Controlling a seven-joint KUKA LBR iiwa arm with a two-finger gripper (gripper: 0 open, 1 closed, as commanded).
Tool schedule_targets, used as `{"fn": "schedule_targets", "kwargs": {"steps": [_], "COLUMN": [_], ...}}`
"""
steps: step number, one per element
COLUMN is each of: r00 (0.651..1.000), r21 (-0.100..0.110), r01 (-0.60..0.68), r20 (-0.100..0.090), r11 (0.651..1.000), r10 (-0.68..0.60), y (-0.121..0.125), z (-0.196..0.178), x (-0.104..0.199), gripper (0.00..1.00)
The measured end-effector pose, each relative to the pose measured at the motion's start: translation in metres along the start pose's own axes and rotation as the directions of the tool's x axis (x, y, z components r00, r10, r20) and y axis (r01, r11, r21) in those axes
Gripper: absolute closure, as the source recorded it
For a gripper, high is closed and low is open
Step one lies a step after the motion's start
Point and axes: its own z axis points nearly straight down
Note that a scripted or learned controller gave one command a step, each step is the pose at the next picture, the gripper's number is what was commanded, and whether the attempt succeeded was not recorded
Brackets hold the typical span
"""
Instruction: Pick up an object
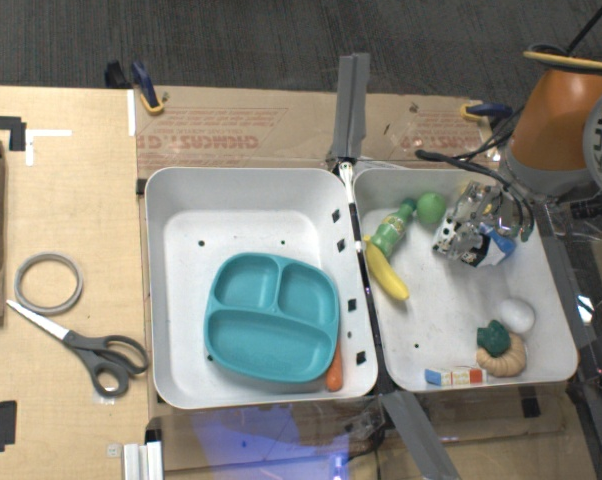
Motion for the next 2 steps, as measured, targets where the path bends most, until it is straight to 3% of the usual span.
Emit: {"fn": "schedule_targets", "kwargs": {"steps": [1,2], "r00": [0.996,0.996], "r21": [0.000,0.001], "r01": [-0.090,-0.090], "r20": [-0.005,-0.005], "r11": [0.996,0.996], "r10": [0.090,0.090], "y": [0.0473,0.0469], "z": [0.0098,0.0102], "x": [0.0239,0.0241], "gripper": [1.00,0.00]}}
